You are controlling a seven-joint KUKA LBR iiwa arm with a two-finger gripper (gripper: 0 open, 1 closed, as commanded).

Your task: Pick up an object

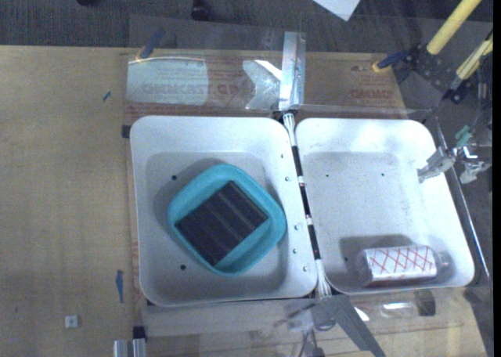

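A blue dish [227,218] holding a dark ridged block [220,222] is sitting in the left bin [149,144]. A red-patterned bottle [401,263] is lying near the front wall of the right bin [344,144], on its side.

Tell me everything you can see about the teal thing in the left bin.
The teal object is a rounded-square, shallow dish or lid that looks like plastic, with a raised teal rim around a dark ribbed panel at its centre. It lies flat on the floor of the left bin, turned at a diagonal to the bin's walls and sitting toward the near side. It looks clear of the walls, though the near corner comes close.
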